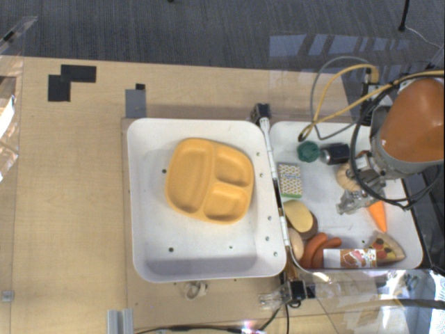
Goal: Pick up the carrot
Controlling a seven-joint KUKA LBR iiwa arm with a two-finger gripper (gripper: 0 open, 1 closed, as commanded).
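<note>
Gripper (354,202) is hovering just left of the carrot (377,216) in the right bin (327,186); grip state impossible to tell.

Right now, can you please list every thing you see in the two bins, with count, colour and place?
divided plate: 1, yellow-orange, middle of left bin
carrot: 1, orange, right bin, right side
green round item: 1, dark green, right bin, top
patterned box: 1, green-white, right bin, left edge
potato: 1, tan, below the box
sausage: 1, red-orange, bottom left of right bin
pizza slice: 1, brown, bottom right corner
end effector: 1, metal grey, just left of carrot
</note>
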